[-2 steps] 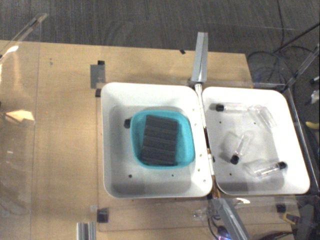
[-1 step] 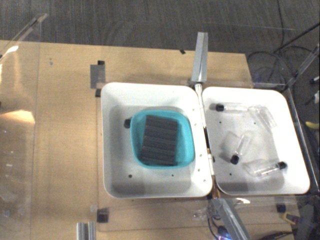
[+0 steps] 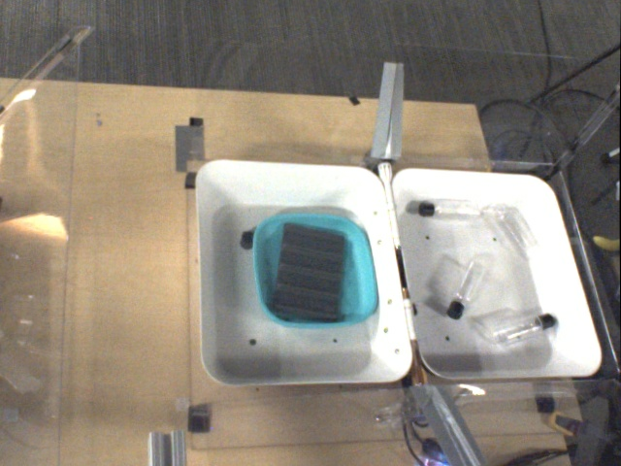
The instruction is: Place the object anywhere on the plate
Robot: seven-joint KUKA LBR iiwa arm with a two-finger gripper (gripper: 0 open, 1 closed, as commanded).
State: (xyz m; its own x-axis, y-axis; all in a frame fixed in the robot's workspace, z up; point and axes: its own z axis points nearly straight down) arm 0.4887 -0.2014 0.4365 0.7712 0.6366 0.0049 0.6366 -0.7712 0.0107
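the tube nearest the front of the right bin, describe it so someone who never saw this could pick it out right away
Start at the right bin, the one without the teal plate. Go to its front right area, where a clear tube lies almost level. Its black cap points right, toward the bin's outer wall, while the other black caps in that bin sit at their tubes' left or lower end.

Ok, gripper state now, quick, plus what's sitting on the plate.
Gripper: not in the camera view, so its state cannot be told.
Plate: the dark ridged block lies on the teal plate in the left bin.
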